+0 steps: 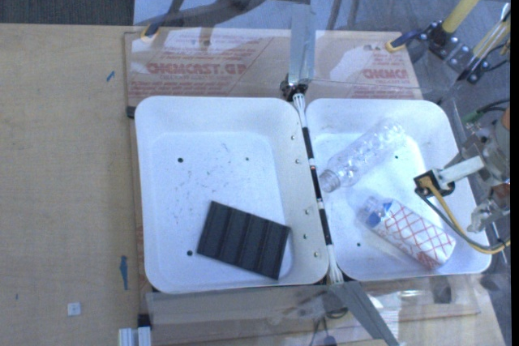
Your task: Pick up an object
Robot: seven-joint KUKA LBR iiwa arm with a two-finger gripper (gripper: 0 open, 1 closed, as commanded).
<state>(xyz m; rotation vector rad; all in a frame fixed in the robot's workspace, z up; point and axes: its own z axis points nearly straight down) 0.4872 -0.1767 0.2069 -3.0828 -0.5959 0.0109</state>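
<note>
At the right edge of the scene, just outside the outer rim of the right bin (381,111), the gripper (491,194) is seen only in part. Whether it is open or closed, and whether anything is held in it, cannot be told. Within this bin a clear plastic bottle (366,154) is laid on its side, its long axis set diagonally. Its capped neck is pointed down-left toward the divider between the bins, and its base toward the upper right. Below it, and apart from it, a red-and-white checked packet (415,234) is laid on the opposite diagonal, with its blue end pointed up-left and its other end toward the lower right corner, near the gripper. In the left bin (162,117) a dark ribbed block (243,239) is laid flat near the front wall, its long axis dipped slightly toward the lower right.
</note>
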